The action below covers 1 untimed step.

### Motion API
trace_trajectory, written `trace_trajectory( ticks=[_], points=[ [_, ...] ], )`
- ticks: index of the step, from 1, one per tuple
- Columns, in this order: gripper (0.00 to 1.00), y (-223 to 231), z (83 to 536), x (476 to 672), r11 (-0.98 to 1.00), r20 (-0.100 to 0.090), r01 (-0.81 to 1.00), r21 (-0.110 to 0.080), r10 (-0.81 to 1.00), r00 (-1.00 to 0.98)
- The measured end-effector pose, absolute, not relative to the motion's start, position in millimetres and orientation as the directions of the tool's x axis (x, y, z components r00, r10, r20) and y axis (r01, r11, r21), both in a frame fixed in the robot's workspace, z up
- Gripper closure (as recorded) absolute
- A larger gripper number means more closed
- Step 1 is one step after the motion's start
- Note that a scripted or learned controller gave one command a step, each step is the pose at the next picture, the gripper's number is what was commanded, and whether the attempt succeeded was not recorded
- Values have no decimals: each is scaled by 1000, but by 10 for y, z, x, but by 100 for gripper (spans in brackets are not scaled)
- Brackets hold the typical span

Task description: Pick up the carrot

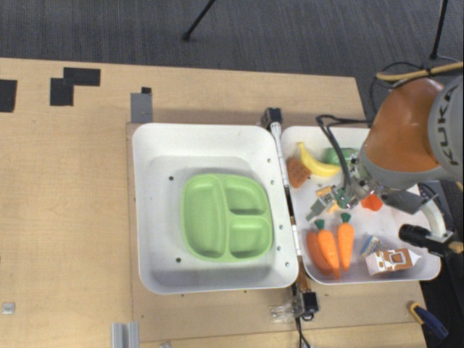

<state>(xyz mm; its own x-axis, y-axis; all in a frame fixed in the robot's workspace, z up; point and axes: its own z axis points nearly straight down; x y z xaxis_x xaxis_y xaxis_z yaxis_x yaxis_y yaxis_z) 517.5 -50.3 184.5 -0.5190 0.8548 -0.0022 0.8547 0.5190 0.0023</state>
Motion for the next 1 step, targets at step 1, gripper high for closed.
trace_trajectory(
  ticks=[1],
  points=[
    [0, -523, 1846, 5384, 292, -1, 956, 3, 956, -292]
  ],
)
